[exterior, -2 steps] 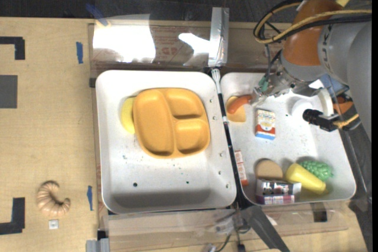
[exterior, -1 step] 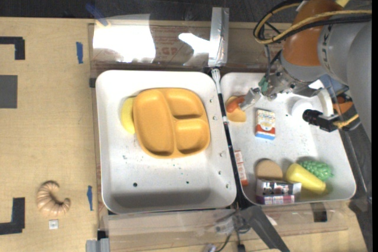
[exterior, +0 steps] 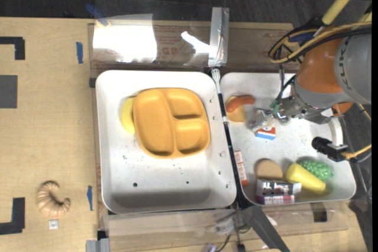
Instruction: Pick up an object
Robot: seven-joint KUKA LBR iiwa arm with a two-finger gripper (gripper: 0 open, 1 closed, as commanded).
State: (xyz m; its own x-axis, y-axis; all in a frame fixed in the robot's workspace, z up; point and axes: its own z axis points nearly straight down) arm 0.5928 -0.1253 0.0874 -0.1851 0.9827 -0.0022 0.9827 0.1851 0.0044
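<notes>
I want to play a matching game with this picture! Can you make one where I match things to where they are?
Things:
1. orange divided tray
2. croissant
3. green bumpy toy
4. robot's hand

Places:
a. on the wooden bench, outside both bins
b. in the left bin
c. over the right bin, near its upper middle
d. in the right bin, near its lower right corner

Pairs: 1-b, 2-a, 3-d, 4-c

The orange tray point(exterior: 171, 121) hides most of a yellow object point(exterior: 126, 114); the arm point(exterior: 345, 71) is cut by the right edge.
</notes>
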